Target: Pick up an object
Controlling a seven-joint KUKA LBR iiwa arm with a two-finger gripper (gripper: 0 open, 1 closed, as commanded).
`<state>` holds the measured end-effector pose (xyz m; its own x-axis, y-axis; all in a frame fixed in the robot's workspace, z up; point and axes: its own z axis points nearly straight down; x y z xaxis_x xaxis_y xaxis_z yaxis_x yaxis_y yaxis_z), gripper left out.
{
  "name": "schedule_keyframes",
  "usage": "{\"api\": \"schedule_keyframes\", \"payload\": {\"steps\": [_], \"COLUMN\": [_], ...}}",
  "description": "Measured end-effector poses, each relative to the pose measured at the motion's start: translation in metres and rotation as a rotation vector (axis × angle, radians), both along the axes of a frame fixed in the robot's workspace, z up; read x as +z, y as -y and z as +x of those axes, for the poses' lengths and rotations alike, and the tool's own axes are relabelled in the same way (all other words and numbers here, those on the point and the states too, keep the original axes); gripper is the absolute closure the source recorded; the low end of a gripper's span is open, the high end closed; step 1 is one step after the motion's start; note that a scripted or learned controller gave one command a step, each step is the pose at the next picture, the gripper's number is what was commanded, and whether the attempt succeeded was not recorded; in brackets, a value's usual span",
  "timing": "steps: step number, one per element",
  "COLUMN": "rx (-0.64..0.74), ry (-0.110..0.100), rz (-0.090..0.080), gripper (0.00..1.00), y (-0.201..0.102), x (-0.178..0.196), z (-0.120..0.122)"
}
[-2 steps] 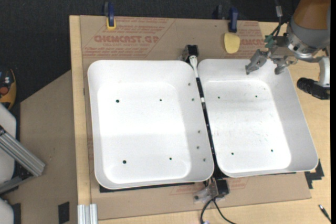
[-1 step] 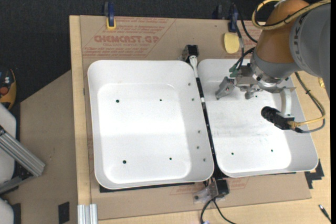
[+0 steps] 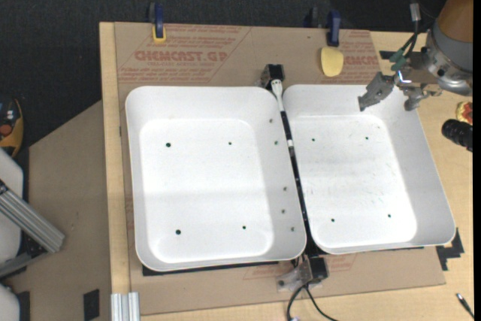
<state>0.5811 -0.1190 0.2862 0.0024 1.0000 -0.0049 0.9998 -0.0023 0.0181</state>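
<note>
Two bins sit side by side on a board (image 3: 188,49): left bin (image 3: 143,184), right bin (image 3: 421,162). The gripper (image 3: 391,92) hangs over the right bin's far edge.

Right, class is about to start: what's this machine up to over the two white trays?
A grey robot arm reaches in from the right, its gripper hovering over the far corner of the right bin. Nothing sits between its fingers. A small yellow object lies on the board beyond the bins, beside a blue clamp. The left bin sits alongside.
</note>
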Motion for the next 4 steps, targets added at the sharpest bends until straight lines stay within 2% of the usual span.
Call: {"api": "schedule_keyframes", "payload": {"steps": [1,2,3,4], "rx": [0.002,0.007,0.009,0.005], "ry": [-0.013,-0.025,0.001,-0.024], "rz": [0.003,0.008,0.005,0.006], "gripper": [1.0,1.0,1.0,1.0], "y": [-0.002,-0.076,-0.111,-0.138], "x": [0.0,-0.074,0.048,0.014], "z": [-0.001,-0.025,0.037,-0.004]}}
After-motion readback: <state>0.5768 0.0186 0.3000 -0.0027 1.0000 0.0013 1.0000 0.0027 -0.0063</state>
